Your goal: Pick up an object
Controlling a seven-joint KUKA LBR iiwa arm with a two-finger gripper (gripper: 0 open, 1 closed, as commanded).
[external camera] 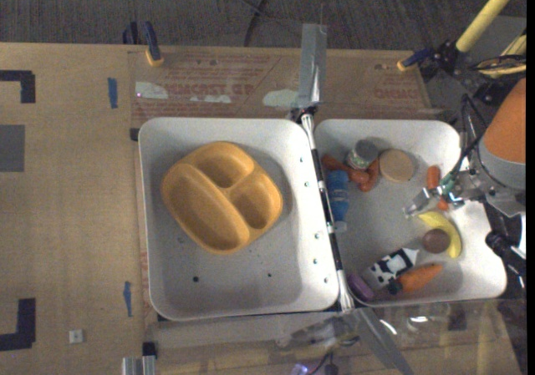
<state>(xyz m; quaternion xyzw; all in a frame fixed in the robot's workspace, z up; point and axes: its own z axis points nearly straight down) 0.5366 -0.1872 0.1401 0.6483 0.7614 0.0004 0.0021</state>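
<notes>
Left bin [159,281]: divided plate [221,195], at centre, toward 10 o'clock. Right bin [368,133]: bottle [338,195] along the 9 o'clock wall; round lid [397,165] at 12 o'clock, small cup [364,153] just beside it at 9; banana [445,230] at 3 o'clock; carrot [420,277] at 5 o'clock, touching the carton [389,266] at its 9. Gripper [436,197] over the right bin, between lid and banana.

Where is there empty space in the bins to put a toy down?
Left bin: bare floor below the yellow divided plate, toward the near wall. Right bin: a small patch between the blue bottle and the banana. Its far side and near corner are crowded.
</notes>
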